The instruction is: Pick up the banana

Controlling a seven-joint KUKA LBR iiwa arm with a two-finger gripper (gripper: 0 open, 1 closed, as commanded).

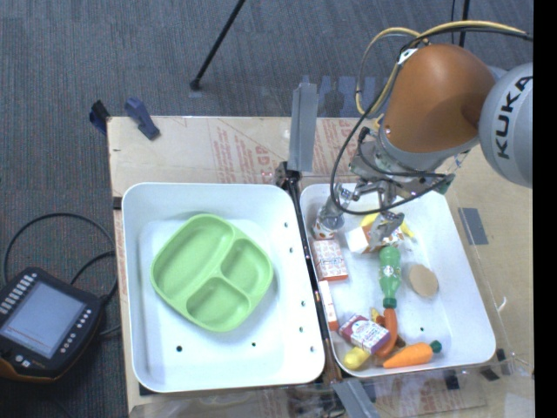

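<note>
Grey carpet surrounds the bench, where a cardboard sheet [218, 146] lies under two white bins side by side. On the floor at the left sits a handheld control pad [43, 320] with its cable looped beside it.

The left bin [139, 207] holds a green divided plate [213, 271], set at a slant near the bin's middle.

I reach in from the right, and my gripper [376, 200] hangs over the far end of the right bin [461, 294], with my orange band bulking above it. From this angle my own wrist and cables cover the fingers, so I cannot tell whether they are spread or closed, nor whether anything sits between them.

The banana [379, 225] seems to be the yellow piece lying just below my gripper, toward the near side, beside a crinkled wrapper [396, 231] and a small white block [357, 239]; it is partly hidden, and I cannot make out whether I touch it.

Nearer the camera lie a green bottle [389, 273], a round tan disc [423, 280], a red and white carton [330, 259] against the bin's left wall, a carrot [409, 354], a pink box [365, 333] and a small yellow lemon [355, 358] in the near corner.
</note>
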